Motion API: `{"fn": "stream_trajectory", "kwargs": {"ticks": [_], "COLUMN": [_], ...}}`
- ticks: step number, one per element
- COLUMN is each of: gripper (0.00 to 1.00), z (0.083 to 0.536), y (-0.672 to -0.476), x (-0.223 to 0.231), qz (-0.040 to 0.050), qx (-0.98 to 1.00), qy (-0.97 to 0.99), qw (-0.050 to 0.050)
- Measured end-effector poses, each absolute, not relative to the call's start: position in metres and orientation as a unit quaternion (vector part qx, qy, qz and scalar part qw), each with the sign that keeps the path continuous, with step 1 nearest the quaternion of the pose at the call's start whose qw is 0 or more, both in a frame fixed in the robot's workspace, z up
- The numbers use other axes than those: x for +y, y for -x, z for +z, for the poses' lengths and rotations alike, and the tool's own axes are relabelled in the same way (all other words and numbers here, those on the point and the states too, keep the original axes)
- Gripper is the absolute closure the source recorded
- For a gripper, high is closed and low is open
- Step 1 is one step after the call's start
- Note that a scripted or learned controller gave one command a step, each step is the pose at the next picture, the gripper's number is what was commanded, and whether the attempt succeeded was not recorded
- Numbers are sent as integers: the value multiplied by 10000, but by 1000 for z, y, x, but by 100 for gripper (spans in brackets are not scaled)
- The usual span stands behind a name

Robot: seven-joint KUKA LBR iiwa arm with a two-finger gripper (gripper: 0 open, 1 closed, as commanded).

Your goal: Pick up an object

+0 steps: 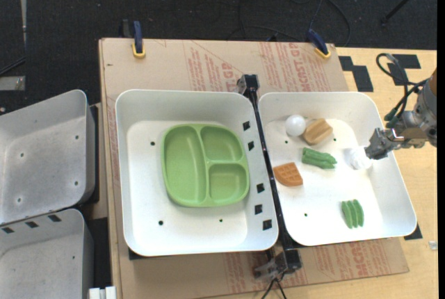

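1. Camera view: my arm (423, 110) reaches in from the right, wrist angled down over the right bin's (389, 221) right wall.
2. My end effector (376, 147) sits just beside a small white object (358, 159).
3. Nearby lie a white ball (296, 125), tan blocks and green pieces.

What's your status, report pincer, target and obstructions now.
Pincer low at right bin edge, grip state unclear. Small white object beside it, not seen held. Green piece close by.
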State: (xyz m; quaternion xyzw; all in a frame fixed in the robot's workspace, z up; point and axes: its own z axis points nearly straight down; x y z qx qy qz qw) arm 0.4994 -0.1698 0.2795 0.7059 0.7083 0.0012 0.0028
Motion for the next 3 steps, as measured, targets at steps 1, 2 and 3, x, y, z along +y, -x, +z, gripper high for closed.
{"fn": "stream_trajectory", "kwargs": {"ticks": [1, 2, 3], "gripper": [100, 100, 100], "z": [282, 282, 261], "y": [-511, -526, -533], "x": [-115, -69, -16], "qz": [10, 5, -5], "qx": [7098, 7098, 7091], "qy": [-7044, -7044, -7051], "qw": [5, 6, -7]}}
